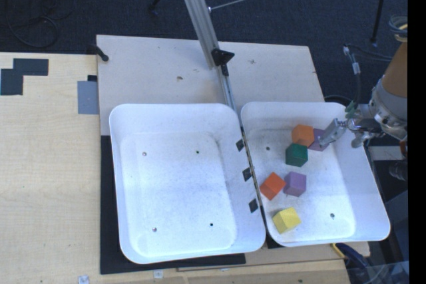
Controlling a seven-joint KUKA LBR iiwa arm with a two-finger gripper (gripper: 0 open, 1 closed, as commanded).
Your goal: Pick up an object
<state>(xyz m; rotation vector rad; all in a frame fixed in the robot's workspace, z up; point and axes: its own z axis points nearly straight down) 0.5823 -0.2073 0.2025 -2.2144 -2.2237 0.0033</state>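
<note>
Reaching in from the right, the gripper (336,130) sits at the upper right of the right bin (363,209), its tip touching or just over a small purple block (317,140); I cannot tell its state. Beside that block lie an orange cube (302,135) and a green cube (296,155). Lower down lie an orange-red cube (271,185), a purple cube (295,183) and a yellow cube (286,219).

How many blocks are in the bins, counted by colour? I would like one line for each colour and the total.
Orange blocks: 2
Purple blocks: 2
Green block: 1
Yellow block: 1
Total: 6, all in the right bin
</note>
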